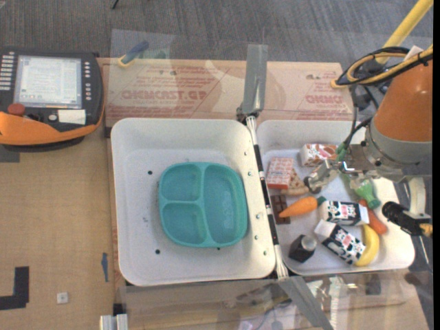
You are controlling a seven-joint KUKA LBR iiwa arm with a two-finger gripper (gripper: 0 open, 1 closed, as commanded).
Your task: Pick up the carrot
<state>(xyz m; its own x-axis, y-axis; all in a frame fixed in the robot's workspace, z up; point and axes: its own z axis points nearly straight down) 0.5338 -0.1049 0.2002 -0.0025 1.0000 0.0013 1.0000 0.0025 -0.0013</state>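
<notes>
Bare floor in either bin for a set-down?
Left bin: bare white floor all around the teal divided plate, widest along the far edge. Right bin: crowded; carrot, milk cartons, banana and dark bottle packed together, gripper above them. Small bare patch near the far-left corner.

Even, bright overhead light, soft shadows, slightly grainy focus, mild glare on the white bins (130,143).

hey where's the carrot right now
In the camera view, the carrot lies in the right bin, toward its left side, just below the gripper and left of a small milk carton.
</notes>
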